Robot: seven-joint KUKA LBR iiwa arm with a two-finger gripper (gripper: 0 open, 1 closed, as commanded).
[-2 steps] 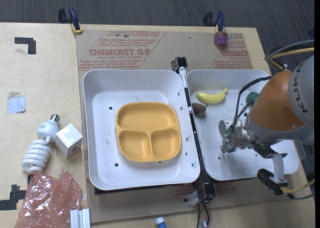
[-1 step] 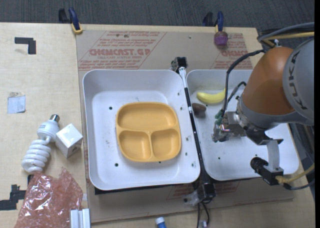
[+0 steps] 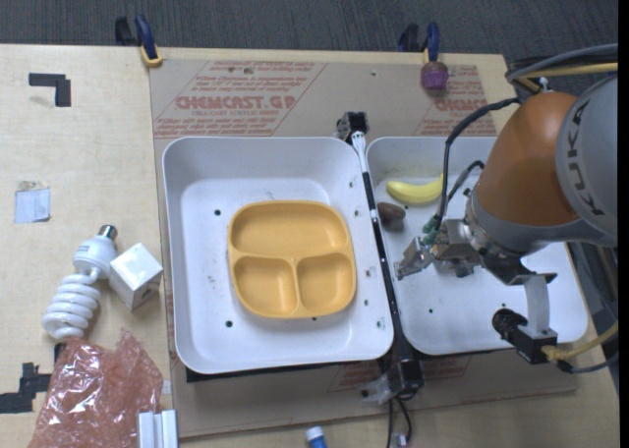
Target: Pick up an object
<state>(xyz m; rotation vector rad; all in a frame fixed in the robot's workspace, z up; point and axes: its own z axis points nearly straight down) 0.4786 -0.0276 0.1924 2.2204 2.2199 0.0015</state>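
From here I cannot tell the state of the claw [image 3: 413, 261]; the arm's bulk hides much of the right bin [image 3: 447, 333]. In that bin I see a banana [image 3: 415, 190] near the far wall and a small brown object [image 3: 391, 215] just beside it, too small to identify. The left bin [image 3: 197, 240] holds a yellow divided plate [image 3: 292, 258].

"CHEMCAST" on board [image 3: 236, 92]; "KUKA" on arm [image 3: 590, 176].
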